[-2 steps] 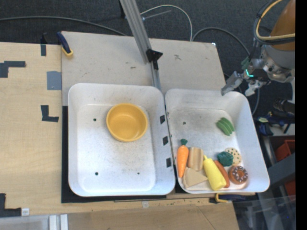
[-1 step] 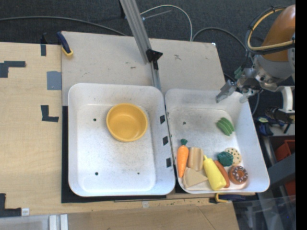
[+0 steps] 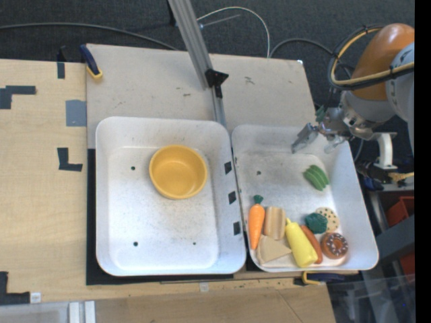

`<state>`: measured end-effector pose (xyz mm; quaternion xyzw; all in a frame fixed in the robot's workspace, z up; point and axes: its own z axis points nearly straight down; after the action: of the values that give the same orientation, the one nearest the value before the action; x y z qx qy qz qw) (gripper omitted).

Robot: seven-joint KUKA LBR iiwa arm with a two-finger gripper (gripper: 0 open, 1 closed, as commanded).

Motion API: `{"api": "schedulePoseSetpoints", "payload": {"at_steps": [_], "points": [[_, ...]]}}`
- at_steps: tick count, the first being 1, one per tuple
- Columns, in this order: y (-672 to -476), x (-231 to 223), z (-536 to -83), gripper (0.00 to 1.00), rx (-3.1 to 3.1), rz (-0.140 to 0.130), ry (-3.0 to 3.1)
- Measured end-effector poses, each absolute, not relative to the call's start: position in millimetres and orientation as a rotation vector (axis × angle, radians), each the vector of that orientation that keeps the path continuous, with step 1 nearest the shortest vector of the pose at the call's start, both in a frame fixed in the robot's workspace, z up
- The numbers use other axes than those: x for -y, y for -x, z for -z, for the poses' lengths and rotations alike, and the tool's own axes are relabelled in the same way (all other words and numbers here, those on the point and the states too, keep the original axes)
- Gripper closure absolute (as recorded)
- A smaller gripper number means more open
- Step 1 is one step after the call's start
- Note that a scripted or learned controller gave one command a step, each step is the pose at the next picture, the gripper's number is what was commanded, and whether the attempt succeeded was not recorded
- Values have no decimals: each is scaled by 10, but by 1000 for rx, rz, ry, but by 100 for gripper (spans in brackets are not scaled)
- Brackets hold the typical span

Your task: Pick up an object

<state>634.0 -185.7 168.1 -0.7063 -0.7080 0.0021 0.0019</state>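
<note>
My end effector (image 3: 315, 138) hangs empty, fingers apart, over the right bin (image 3: 269, 155) — near a small, ridged green vegetable (image 3: 316, 176).

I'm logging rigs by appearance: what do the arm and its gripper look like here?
The arm is grey with a rounded orange cover above the wrist, and yellow and black cables loop around that part. The gripper is small, dull grey metal, with slim fingers and a touch of green near its base.
</note>
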Motion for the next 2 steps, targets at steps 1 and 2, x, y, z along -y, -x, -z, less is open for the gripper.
{"api": "schedulePoseSetpoints", "payload": {"at_steps": [1, 2], "points": [[-6351, 1892, -1232, 0, 2221, -7, 2217], [-6362, 1888, -1363, 100, 2225, -5, 2218]]}}
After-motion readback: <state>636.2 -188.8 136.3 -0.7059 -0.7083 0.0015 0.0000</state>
